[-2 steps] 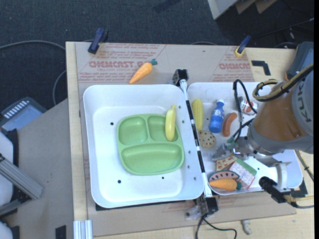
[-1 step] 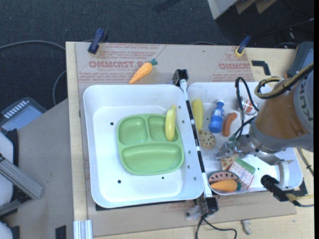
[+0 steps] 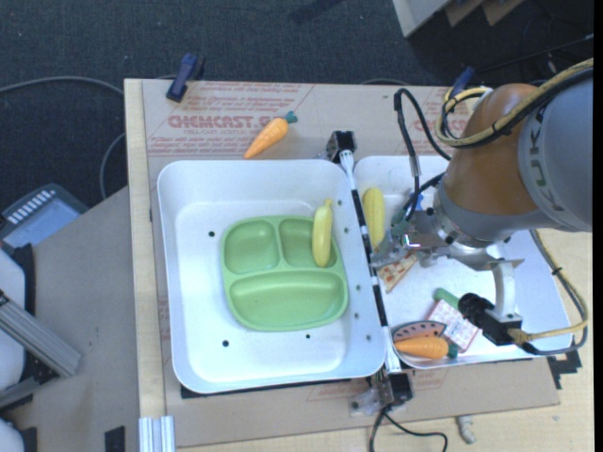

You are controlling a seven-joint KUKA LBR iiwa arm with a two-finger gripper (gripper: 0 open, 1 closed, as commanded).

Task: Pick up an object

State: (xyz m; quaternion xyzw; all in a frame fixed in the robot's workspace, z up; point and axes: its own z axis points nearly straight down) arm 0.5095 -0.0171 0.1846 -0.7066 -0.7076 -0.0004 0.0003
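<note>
Red "CHEMCAST" print on brown board [image 3: 226, 121] under bins; partial "KU" on grey arm [image 3: 556, 158].

My left bin [image 3: 188, 252] has open floor around the green tray [image 3: 283, 276]. The right bin [image 3: 556, 262] is crowded: my arm [image 3: 499, 168] covers its middle, with the banana [image 3: 374, 217] and toys [image 3: 424, 342] along the divider.

toy carrot [image 3: 267, 137] on bench beyond left bin | blue clip [image 3: 184, 76] at bench's far-left corner
</note>
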